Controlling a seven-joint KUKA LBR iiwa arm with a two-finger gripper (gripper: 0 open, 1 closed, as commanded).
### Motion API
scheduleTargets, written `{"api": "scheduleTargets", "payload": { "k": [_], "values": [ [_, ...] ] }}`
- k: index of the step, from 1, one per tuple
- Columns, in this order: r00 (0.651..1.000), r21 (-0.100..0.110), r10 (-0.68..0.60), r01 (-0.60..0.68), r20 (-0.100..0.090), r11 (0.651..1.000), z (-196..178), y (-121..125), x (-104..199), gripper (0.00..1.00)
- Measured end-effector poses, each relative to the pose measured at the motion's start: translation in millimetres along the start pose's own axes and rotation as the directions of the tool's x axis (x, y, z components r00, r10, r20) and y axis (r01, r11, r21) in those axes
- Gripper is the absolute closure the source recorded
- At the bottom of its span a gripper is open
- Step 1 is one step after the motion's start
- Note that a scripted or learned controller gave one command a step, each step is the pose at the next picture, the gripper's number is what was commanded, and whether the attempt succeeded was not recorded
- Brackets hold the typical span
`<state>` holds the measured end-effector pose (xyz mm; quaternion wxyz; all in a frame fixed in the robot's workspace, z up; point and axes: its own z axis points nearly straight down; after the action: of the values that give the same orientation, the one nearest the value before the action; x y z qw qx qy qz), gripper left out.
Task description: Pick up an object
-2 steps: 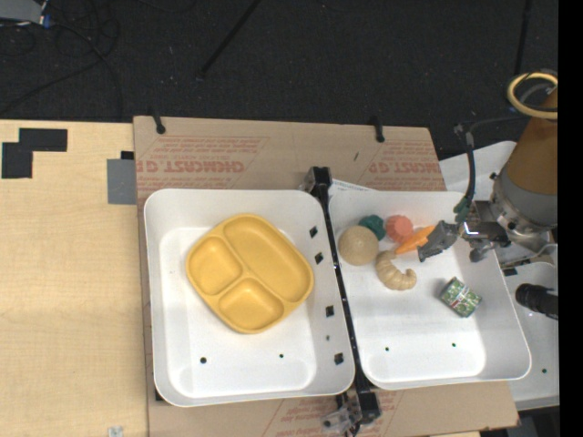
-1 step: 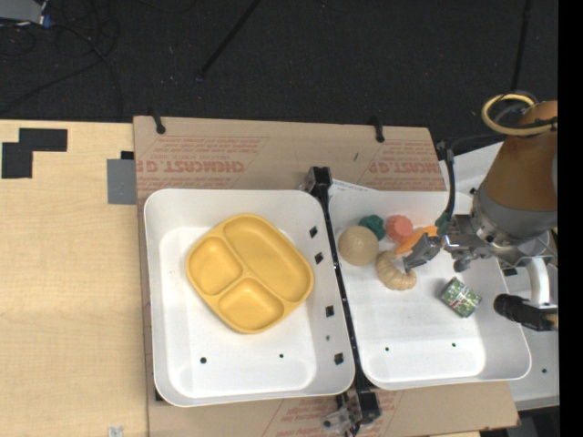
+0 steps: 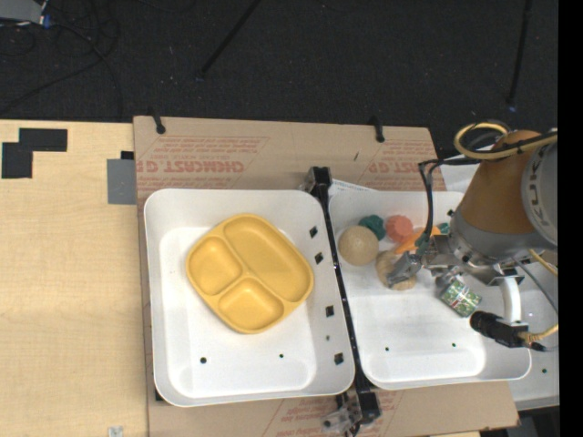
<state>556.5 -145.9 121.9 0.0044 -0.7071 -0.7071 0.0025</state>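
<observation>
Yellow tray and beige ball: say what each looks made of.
Yellow tray: likely moulded plastic, going by its smooth, even colour, soft sheen and three rounded compartments. Beige ball: matte, no glare; maybe foam or wood, hard to tell.

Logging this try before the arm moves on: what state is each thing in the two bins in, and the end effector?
Yellow tray: lying flat in the left bin, right way up, its three compartments bare.
Beige ball: resting in the right bin, near the divider.
Teal piece: resting behind the ball.
Orange piece: resting beside the teal piece.
End effector: down in the right bin among the small things.
</observation>
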Motion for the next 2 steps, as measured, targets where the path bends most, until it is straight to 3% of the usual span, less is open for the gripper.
{"api": "scheduleTargets", "payload": {
  "k": [1, 2],
  "values": [
    [1.000, -0.005, 0.001, -0.001, 0.001, 1.000, 36, 0, 1, 0.00],
    [1.000, -0.006, 0.003, -0.003, 0.001, 1.000, 24, 0, 0, 1.00]
  ]
}}
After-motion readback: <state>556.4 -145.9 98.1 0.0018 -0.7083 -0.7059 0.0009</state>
